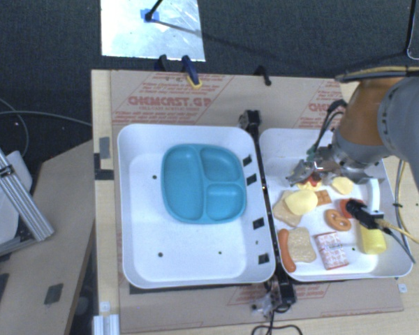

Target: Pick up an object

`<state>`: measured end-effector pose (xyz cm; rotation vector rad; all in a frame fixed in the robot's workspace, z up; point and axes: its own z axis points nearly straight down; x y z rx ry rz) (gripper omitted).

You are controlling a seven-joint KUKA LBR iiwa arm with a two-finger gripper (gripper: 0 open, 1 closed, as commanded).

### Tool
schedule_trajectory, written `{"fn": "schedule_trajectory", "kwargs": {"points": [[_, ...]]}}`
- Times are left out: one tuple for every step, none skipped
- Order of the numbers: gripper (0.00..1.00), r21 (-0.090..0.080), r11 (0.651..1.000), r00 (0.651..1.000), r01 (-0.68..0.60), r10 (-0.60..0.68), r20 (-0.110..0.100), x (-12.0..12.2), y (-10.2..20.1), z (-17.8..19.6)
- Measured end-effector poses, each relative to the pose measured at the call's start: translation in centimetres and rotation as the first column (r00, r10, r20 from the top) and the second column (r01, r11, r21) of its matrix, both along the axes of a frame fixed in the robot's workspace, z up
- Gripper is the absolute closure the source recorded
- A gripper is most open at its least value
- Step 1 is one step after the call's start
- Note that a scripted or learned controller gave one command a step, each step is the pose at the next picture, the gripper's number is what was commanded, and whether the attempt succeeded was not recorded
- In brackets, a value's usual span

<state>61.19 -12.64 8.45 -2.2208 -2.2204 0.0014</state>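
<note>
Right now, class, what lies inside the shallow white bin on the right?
The shallow white right bin holds toy foods: a yellow lemon-like piece, a brown ring, a sausage, a cracker. The claw covers whatever lies beneath it.

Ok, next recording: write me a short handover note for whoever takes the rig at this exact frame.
Gripper: low over the upper left of the right bin, above the toy food pile; grip state unclear, nothing seen held.
Things: yellow round piece, pretzel, cracker, sausage, pink wafer, yellow block, all in the right bin. Blue divided plate in the left bin.
Done: approach.
Left: grasp and lift one object.
</note>
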Motion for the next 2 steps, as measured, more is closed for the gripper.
{"fn": "schedule_trajectory", "kwargs": {"points": [[1.00,-0.001,1.000,1.000,0.000,0.000,0.006,0.3,0.0,1.1],[1.00,0.000,1.000,1.000,-0.010,0.010,0.012,3.0,5.3,10.6]]}}
